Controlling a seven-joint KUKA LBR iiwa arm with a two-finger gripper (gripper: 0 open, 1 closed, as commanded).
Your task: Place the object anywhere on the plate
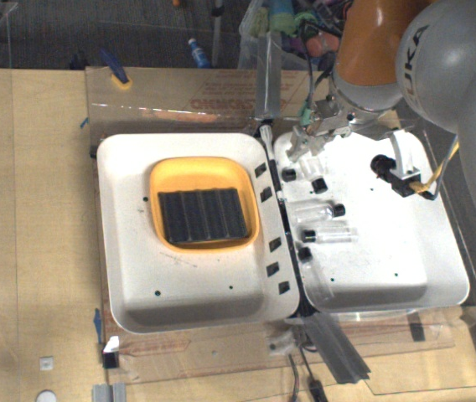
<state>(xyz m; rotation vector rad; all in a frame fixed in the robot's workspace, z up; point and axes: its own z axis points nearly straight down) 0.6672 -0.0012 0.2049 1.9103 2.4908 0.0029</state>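
Pincer hovers in the right bin, right of the yellow plate bearing a black grille.

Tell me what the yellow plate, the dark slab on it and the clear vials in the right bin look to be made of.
The yellow squarish plate looks like moulded plastic, smooth with a soft sheen and rounded rim. The dark ridged rectangular slab seems matte rubber or plastic; parallel grooves, no glare. The small clear vials with black caps look like transparent plastic or glass; the bin shows through them. I cannot tell which.
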